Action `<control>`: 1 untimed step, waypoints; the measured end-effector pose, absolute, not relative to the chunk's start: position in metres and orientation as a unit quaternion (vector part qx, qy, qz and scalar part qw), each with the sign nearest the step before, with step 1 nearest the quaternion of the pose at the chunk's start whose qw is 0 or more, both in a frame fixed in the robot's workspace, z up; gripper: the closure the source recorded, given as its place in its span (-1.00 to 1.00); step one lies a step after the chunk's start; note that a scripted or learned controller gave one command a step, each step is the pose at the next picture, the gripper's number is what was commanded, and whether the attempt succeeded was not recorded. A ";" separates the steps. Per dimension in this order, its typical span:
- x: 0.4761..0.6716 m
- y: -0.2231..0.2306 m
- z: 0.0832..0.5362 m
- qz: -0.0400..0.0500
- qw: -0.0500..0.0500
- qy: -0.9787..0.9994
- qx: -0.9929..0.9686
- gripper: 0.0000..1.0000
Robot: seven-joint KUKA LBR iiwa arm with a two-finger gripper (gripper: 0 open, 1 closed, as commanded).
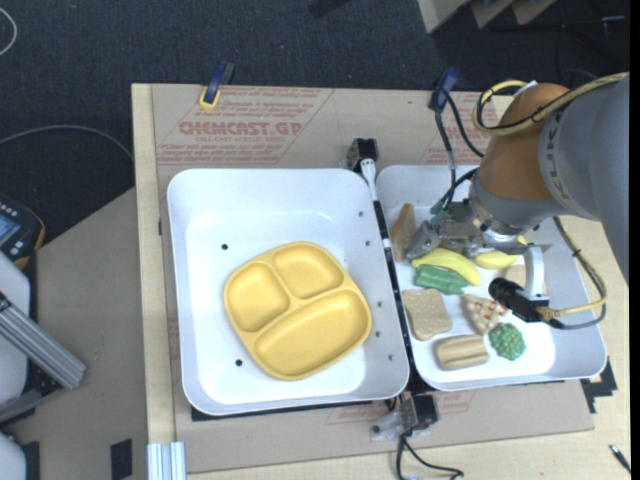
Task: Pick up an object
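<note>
A dark carpeted floor surrounds a brown board surface (250, 128) printed with faint red lettering, seen from above at a slant. Two shallow white bins sit side by side on it, touching along their inner edges.

The left bin (200, 208) holds a yellow divided plate (297, 308) with three compartments, lying slightly tilted near the bin's middle.

The right bin (570, 353) holds a cluster of toy food. A brown elongated piece (402, 230) lies near the bin's left wall. A yellow banana (450, 264) lies across the middle, with a green vegetable piece (443, 279) just beside it toward the camera. Below these sit a tan slice of bread (430, 314), a pizza slice (486, 314), a green broccoli floret (507, 341) and a tan bread roll (461, 351).

The grey arm with its orange band (515, 163) reaches in from the right over the far part of the right bin. Its pincer (447, 236) hangs low just above the banana; whether it is open or closed around anything cannot be told from this angle.
</note>
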State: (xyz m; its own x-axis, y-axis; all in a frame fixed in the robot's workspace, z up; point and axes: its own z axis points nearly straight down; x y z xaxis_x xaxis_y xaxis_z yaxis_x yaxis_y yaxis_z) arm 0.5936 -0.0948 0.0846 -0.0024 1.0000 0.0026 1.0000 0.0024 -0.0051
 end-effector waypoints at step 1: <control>0.541 -0.038 0.210 -0.004 -0.002 -0.709 -0.705 -1.00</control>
State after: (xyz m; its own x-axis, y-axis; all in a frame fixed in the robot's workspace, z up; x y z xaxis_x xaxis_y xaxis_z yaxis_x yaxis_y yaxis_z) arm 0.5407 -0.0376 0.2101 -0.0059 1.0000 0.0027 1.0000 0.0058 0.0080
